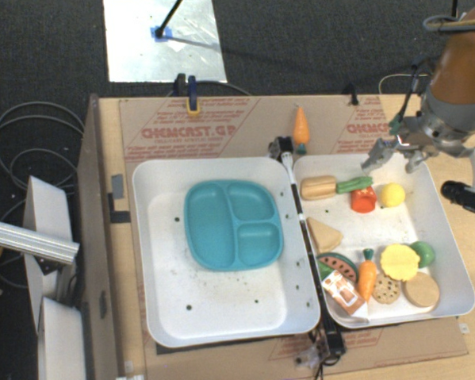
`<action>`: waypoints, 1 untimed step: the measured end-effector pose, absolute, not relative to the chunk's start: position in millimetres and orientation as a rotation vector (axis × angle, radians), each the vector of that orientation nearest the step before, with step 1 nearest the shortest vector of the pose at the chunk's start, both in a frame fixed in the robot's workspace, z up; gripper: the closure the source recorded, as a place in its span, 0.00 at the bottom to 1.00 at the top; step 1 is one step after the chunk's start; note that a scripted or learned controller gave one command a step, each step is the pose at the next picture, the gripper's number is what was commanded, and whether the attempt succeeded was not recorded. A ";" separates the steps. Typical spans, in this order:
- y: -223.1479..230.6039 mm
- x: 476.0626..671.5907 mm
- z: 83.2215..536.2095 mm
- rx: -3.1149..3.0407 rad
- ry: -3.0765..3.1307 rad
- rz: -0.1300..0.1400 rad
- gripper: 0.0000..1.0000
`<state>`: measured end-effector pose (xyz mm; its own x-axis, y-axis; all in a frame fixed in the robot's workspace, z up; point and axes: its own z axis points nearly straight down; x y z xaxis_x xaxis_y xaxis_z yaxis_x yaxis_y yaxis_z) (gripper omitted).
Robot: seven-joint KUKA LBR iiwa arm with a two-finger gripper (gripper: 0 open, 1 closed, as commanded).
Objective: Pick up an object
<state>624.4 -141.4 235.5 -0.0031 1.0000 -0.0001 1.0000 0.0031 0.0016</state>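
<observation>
On the left of the frame the left bin (pixel 157 253) holds a teal divided plate (pixel 233 226), broad, flat and slick; I judge it a poor pick, with no edge for two fingers to pinch. On the surface (pixel 218 123) above the divider between the bins a carrot (pixel 300 128) lies outside both. The right bin (pixel 449 246) carries the likely targets, all toy food that looks like light, hard, smooth plastic: a bread roll (pixel 318 188) at its upper left touching a green pepper (pixel 354 185), a red piece (pixel 363 200) and a round lemon (pixel 392 194) beside them, and a wedge of bread (pixel 326 235) in the middle. The roll seems easiest, taken across its short width; the lemon may well slip out. In the lower part a watermelon slice (pixel 335 263), a small carrot (pixel 367 275), a cookie (pixel 385 289), a yellow piece (pixel 400 260) and a tan disc (pixel 421 291) crowd and overlap, so their edges are hard to separate. At upper right the end effector (pixel 394 155) hovers over the bin's far rim, fingers spread apart with nothing between them; the arm above is cut off by the frame.
</observation>
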 end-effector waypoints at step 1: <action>-118.3 641.2 102.4 2.208 2.216 0.015 0.00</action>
<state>641.2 -118.3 102.4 -0.0034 1.0000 -0.0022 0.9999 0.0035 0.0161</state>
